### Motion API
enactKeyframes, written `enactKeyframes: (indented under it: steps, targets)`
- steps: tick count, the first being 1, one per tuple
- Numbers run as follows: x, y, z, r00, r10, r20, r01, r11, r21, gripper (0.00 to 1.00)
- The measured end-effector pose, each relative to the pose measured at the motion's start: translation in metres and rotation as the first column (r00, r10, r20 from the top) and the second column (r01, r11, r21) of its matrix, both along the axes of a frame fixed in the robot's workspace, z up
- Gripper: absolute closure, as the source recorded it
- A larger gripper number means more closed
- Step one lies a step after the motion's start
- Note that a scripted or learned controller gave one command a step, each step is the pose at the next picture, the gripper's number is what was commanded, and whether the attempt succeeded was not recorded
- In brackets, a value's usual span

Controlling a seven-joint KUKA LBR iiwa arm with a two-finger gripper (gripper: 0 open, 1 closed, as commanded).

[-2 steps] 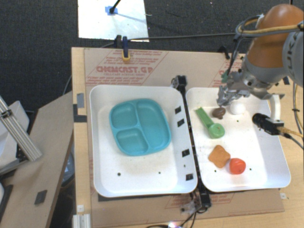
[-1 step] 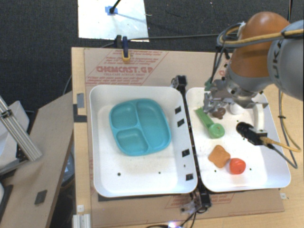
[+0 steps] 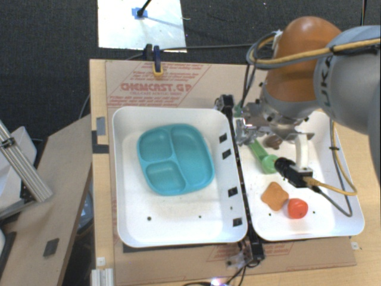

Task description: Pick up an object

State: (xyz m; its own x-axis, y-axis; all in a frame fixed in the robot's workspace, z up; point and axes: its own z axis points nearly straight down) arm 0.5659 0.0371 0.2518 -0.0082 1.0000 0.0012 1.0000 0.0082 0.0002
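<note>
**A:** What did the camera view show of the surface and the room?

**B:** The bench (image 3: 178, 79) had a brown board top with red lettering printed near its far edge. A dark cloth (image 3: 47, 34) hung behind it, with a white sheet (image 3: 161, 16) lying against the cloth. A small blue and yellow clamp (image 3: 156, 61) sat at the far edge of the board.

**A:** And the containers?

**B:** The two white bins lay side by side, touching along their shared edge, where a row of black clips (image 3: 229, 154) ran. The left bin (image 3: 128, 219) held a teal divided tray (image 3: 175, 159), lying flat near its middle. The right bin (image 3: 336, 219) held the loose things: a green piece (image 3: 262, 154) lying at a slant near the shared edge, and an orange piece (image 3: 275, 195) closer to the front. A red ball (image 3: 297, 208) was just beside the orange one.

**A:** Where was the robot?

**B:** The arm (image 3: 357, 88) came in from the right, its orange band over the far part of the right bin. The hand (image 3: 271, 134) was low in that bin, just above the far end of the green piece. The wrist covered it, so I could not tell whether it was spread, pressed together or pinching anything.

**A:** So where were the things to be picked?

**B:** All three lay on the floor of the right bin.
</note>
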Motion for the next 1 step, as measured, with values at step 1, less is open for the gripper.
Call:
enactKeyframes:
  steps: [1]
  targets:
    - [-0.0198,0.0527,-0.0038,1.0,-0.001,-0.001,0.001,1.0,-0.001,1.0]
